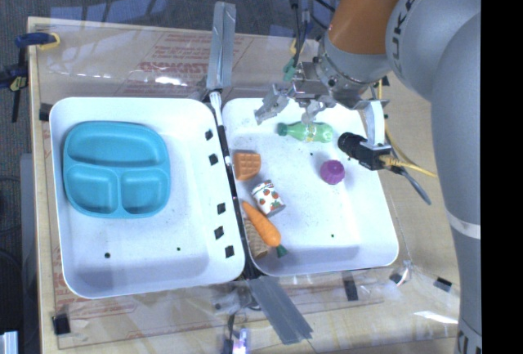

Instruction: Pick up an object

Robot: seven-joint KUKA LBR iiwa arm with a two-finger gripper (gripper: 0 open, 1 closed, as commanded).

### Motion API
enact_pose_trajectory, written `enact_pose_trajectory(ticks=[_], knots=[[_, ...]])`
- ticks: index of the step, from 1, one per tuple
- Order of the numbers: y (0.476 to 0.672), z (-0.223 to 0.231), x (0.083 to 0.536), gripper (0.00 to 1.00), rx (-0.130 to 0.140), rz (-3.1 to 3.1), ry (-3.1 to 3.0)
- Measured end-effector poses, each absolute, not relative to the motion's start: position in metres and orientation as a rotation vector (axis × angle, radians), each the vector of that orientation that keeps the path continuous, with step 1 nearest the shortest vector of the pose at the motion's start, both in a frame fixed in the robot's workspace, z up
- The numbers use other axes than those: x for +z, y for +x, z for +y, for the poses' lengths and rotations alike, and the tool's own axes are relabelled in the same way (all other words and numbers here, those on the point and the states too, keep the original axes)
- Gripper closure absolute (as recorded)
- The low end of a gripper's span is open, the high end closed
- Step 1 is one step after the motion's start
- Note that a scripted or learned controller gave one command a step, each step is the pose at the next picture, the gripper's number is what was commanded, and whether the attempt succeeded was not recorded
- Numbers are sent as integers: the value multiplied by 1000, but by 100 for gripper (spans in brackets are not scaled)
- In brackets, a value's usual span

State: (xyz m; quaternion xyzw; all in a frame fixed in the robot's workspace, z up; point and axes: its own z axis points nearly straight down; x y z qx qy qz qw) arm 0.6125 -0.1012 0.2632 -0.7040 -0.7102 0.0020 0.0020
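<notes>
We are observing the gripper (pixel 292 107) hanging over the right bin (pixel 372 217), fingers spread and holding nothing. The green bottle (pixel 306 131) is lying just at its five o'clock, long axis running three to nine.

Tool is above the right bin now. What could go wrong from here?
1. The tool hovers by the green bottle; lying on its side, it could roll away.
2. The purple ball sits close and could get knocked.
3. The can, carrot and orange block crowd the divider, leaving little room.
</notes>
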Motion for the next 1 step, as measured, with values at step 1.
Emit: enact_pose_trajectory(ticks=[1], knots=[[547,-92,165,0,6,-2193,-2244]])
